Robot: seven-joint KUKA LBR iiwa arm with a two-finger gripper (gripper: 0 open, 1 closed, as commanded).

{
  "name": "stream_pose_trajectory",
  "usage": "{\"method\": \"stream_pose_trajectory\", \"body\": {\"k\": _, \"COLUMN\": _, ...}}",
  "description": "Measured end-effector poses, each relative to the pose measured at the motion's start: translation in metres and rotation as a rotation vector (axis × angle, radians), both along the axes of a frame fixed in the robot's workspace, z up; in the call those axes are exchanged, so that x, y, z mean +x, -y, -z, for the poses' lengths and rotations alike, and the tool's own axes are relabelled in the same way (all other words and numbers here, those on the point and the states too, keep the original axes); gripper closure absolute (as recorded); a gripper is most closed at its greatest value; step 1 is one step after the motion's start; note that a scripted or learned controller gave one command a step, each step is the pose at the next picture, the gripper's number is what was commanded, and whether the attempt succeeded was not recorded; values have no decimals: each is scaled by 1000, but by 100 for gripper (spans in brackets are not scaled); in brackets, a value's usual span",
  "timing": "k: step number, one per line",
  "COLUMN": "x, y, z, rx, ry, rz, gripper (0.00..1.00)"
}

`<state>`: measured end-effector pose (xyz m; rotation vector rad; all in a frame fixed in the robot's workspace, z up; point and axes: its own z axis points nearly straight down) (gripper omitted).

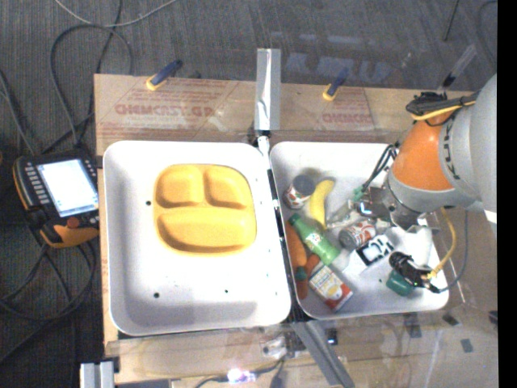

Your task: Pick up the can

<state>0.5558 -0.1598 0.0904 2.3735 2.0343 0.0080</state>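
Arm reaching in from the right

The grey arm (477, 148) with its orange band (422, 160) slants down leftward, the gripper (365, 217) low, its fingers hard to make out.

Bench (121, 115): brown board top. Two white bins rest on it, touching; left bin (129, 297) at 9 o'clock, right bin (436, 301) at 3.

Tray (206, 208) in left bin (129, 297)
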Motion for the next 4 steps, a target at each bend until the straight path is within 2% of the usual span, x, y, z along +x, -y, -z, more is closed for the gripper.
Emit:
{"method": "stream_pose_trajectory", "body": {"k": 1, "x": 0, "y": 0, "z": -9, "rx": 2, "ry": 0, "rz": 1, "gripper": 100}}
{"method": "stream_pose_trajectory", "body": {"k": 2, "x": 0, "y": 0, "z": -9, "rx": 2, "ry": -1, "rz": 1, "gripper": 0}}
{"method": "stream_pose_trajectory", "body": {"k": 3, "x": 0, "y": 0, "z": -9, "rx": 2, "ry": -1, "rz": 1, "gripper": 0}}
{"method": "stream_pose_trajectory", "body": {"k": 4, "x": -18, "y": 28, "z": -25, "rx": 6, "ry": -17, "rz": -49, "gripper": 0}}
